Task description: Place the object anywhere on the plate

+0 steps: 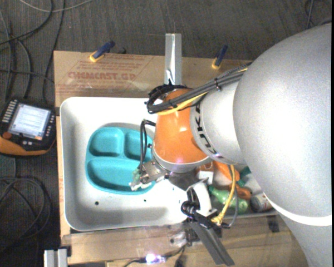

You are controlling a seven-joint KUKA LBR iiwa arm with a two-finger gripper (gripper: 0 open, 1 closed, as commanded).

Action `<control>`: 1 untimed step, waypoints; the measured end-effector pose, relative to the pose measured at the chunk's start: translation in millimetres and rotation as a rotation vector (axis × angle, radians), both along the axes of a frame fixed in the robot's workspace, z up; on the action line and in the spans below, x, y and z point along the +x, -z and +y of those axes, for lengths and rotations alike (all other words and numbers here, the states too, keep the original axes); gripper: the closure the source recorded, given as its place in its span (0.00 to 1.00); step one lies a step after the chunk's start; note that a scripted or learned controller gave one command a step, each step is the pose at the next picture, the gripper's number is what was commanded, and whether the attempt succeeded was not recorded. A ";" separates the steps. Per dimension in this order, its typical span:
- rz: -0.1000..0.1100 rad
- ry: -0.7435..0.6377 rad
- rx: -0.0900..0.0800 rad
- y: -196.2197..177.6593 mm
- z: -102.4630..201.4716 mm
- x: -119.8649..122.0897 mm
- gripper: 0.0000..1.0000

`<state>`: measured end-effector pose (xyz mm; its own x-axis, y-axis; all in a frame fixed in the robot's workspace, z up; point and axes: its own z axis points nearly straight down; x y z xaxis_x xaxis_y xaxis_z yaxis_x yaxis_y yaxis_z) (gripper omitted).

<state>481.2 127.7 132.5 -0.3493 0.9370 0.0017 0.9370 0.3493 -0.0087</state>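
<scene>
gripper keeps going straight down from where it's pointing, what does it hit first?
Most likely the teal divided plate. The gripper hangs over the plate's lower right corner, near its rim, in the left white bin. Height above the plate is unclear from this slanted view, and it could clip the rim rather than a compartment.

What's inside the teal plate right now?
The teal plate's visible left compartments hold nothing. The arm's orange band covers its right side, so contents there are hidden.

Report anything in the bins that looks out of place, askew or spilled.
Nothing stands out. The teal plate lies flat in the left bin, and nothing looks spilled on the bin's floor. A jumble of objects fills the right bin beneath the arm, too hidden to judge.
</scene>
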 end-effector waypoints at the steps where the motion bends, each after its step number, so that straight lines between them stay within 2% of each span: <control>1: -0.027 0.036 0.003 39.2 55.8 8.4 1.00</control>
<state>489.6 183.5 93.4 -0.3156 0.9489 -0.0039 0.9487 0.3156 0.0175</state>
